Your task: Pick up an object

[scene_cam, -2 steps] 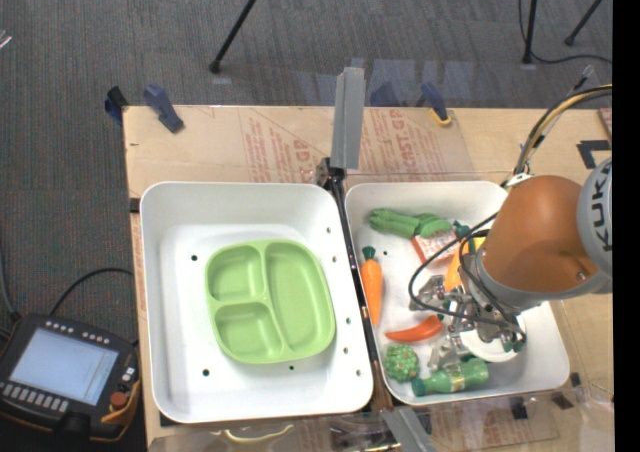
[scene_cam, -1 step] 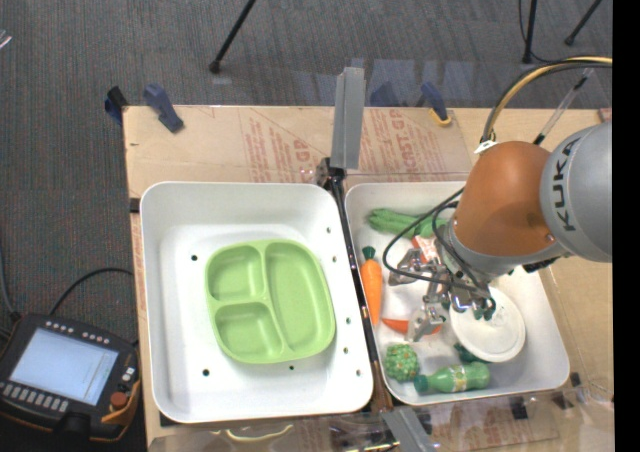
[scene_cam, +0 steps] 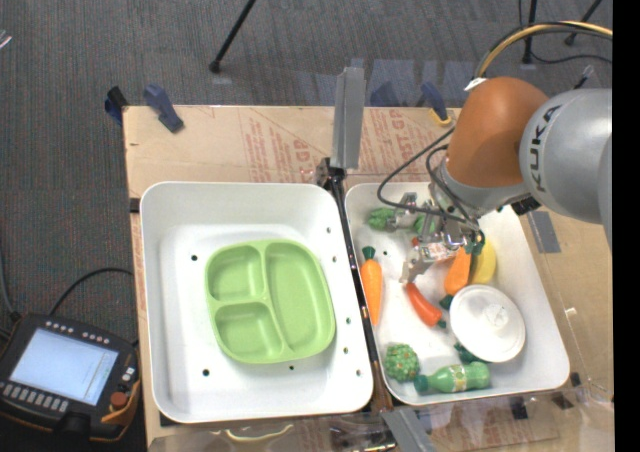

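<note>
Arm: cut off at right edge. Orange carrot and yellow item: partly hidden under gripper. Handheld pendant: cropped by left edge.

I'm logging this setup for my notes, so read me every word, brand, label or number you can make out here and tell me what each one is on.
"KUKA", in dark letters running up the grey arm.
Red printed lettering on the brown board behind the bins: upside down and too faint to read.
Label on the small green bottle: too small to read.
Screen of the handheld pendant: no text legible.
</note>
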